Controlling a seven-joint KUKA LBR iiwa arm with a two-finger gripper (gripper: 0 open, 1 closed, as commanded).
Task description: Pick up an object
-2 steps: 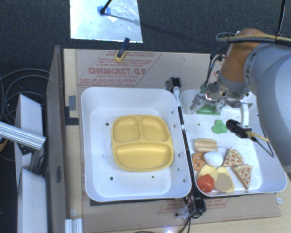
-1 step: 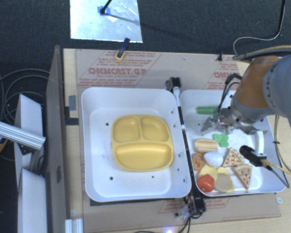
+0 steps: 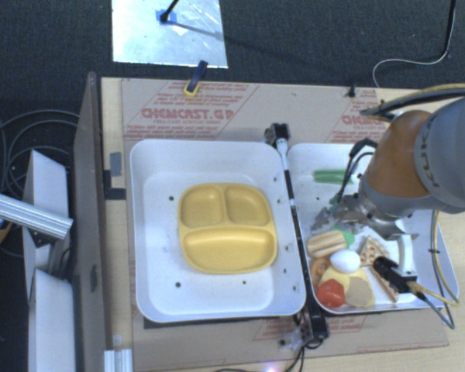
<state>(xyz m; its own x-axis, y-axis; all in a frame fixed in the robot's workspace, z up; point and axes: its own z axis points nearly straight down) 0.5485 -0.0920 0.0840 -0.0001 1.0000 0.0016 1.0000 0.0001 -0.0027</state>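
My gripper (image 3: 331, 217) reaches down into the right bin (image 3: 302, 169), above a cluster of toy food at the bin's front. Just below it lie a tan bread roll (image 3: 326, 243) and a small green piece (image 3: 342, 235). A white egg (image 3: 344, 261), a red tomato (image 3: 332, 292), a tan round cookie (image 3: 361, 291) and a pizza slice (image 3: 372, 249) lie nearer the front. A green stick-like item (image 3: 328, 176) rests farther back. I see nothing held in the gripper.
The left bin (image 3: 159, 208) holds a yellow plate with three compartments (image 3: 226, 227). A dark divider rail (image 3: 291, 200) runs between the bins. The arm's grey body and orange band (image 3: 399, 157) cover the right bin's right part.
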